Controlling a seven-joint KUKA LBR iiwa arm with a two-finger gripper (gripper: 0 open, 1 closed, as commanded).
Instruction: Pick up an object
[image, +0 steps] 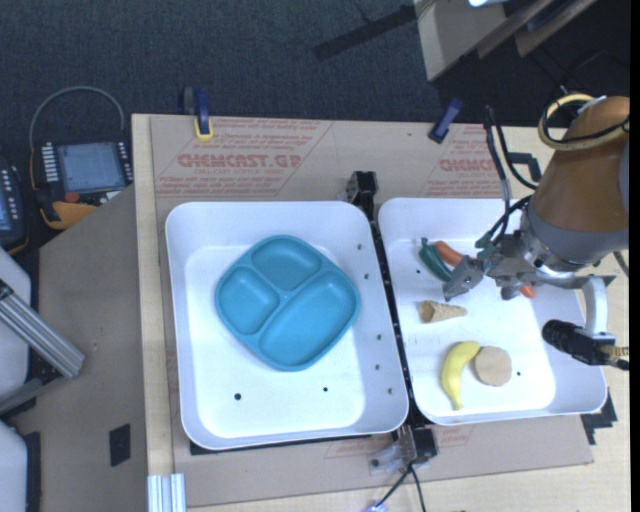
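Approach step: gripper, finger state indiscernible, hovers mid-right above cone-shaped piece in right bin; next, descend squarely onto it.

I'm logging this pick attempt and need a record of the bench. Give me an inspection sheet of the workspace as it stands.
Surface: board-covered bench with a left bin and a right bin side by side.
Job's things: in the right bin, a banana touching a round tan piece, an ice-cream cone, and a carrot by a dark green item.
Clutter: blue divided plate in the left bin.
Grippers: end effector low over the right bin, just above the cone; nothing seen held.
Cables: dark cables run along the arm; more at the front edge.
Surroundings: handheld control pendant on dark floor at left; clamps on the back edge.
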